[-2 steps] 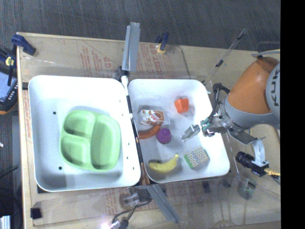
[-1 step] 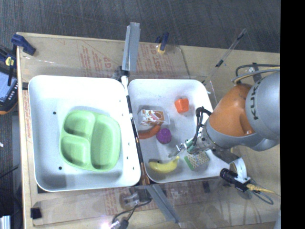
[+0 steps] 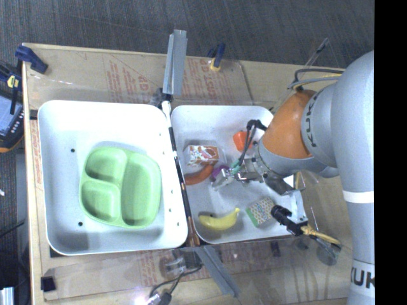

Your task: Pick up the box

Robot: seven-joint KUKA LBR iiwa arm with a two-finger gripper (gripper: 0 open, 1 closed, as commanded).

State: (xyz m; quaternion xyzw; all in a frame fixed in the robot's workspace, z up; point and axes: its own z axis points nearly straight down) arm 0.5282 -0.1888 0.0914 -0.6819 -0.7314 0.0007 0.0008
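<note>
1. Nearest the camera loomed the grey arm, its orange band showing above the wrist as it reached in from the right over the right bin.

2. Lower down, the gripper hung in the middle of that bin, just beside a purple item and a sausage-like piece. Its state could not be told: the tips were too small and cluttered to read, and nothing showed plainly caught by it.

3. Up and to the left of the gripper lay the box, a small brown-and-white carton resting flat on the bin floor near the dividing wall. It appeared apart from the gripper, so I judged the pick not yet made.

4. Along the near wall lay a banana, and beside it a green patterned packet; an orange-red thing sat half hidden behind the wrist.

5. Over in the left bin sat a green divided tray, well apart from the work.

6. With neighbours crowding the box, a descent slightly off line would likely catch the sausage piece instead.
</note>
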